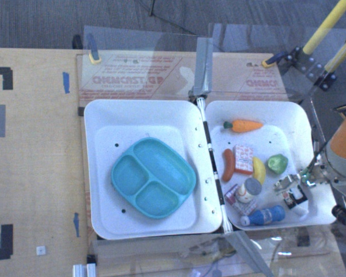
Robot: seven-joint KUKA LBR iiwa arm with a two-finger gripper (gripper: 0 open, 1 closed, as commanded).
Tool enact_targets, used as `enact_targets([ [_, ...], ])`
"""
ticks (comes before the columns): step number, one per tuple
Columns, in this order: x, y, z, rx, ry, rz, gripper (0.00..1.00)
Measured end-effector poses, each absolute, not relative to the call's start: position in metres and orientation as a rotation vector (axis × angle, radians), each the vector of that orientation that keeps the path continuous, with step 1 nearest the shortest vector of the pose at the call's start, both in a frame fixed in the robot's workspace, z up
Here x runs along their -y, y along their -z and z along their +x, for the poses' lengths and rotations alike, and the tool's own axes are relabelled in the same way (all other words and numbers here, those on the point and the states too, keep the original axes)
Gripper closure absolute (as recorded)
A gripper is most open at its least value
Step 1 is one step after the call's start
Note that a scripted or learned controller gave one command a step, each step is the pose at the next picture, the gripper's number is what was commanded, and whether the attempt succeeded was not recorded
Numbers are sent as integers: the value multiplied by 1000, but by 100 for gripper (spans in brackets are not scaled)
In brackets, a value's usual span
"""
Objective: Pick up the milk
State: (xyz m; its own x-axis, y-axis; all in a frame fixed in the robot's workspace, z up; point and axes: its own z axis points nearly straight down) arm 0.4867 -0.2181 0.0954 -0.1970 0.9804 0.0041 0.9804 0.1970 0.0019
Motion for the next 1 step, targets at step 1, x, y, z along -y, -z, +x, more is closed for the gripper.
enact_targets([
  [1, 222, -103, 486, 2421, 4, -2001, 100],
])
